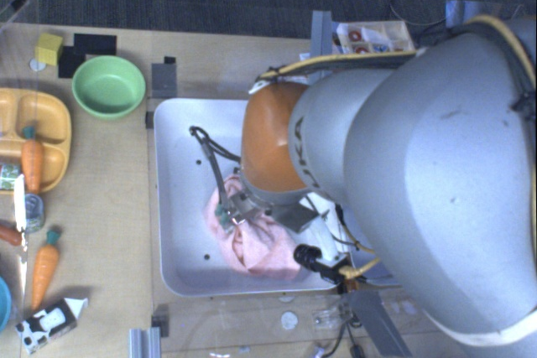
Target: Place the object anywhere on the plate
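A pink plate [256, 254] lies in the white bin [180, 180], toward its front. The arm's orange band [268, 138] and grey wrist hang right over the plate and cover most of it. My gripper [237, 210] is low over the plate's left part, largely hidden beneath the wrist. A small greenish bit [224, 215] shows at the gripper's left edge; I cannot tell what it is. A black cable [208, 151] loops from the wrist over the bin floor.
On the bench to the left stand a green bowl [107, 85], a yellow divided tray [46, 126] with a carrot [32, 164], a second carrot [44, 266] and a small milk carton [52, 321]. A yellow block [49, 48] sits at the back left.
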{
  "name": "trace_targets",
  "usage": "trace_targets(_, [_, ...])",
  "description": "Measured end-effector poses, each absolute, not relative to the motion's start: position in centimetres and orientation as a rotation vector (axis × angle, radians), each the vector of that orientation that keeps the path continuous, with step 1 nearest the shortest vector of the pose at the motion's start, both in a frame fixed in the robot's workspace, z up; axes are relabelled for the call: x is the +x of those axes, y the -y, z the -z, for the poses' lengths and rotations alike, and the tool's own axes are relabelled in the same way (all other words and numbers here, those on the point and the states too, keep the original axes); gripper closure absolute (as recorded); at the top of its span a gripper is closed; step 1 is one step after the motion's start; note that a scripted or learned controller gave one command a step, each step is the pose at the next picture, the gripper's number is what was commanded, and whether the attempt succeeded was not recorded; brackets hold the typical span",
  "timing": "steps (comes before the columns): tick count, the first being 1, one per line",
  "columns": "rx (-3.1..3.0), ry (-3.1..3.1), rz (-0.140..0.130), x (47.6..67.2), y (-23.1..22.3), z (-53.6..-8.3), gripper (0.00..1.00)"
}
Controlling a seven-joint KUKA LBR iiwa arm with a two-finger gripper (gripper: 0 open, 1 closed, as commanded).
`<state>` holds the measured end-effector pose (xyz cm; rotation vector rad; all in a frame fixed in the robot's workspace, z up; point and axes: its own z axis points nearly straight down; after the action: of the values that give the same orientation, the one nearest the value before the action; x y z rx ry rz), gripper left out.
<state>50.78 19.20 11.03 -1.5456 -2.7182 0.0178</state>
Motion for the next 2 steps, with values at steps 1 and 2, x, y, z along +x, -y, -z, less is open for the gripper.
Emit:
trace_targets(1, [-1.543,2.745,0.012,54.8,-19.0,-26.9,1.0])
trace_targets(2, [-1.676,2.66,0.004,55.2,-22.6,-24.3,1.0])
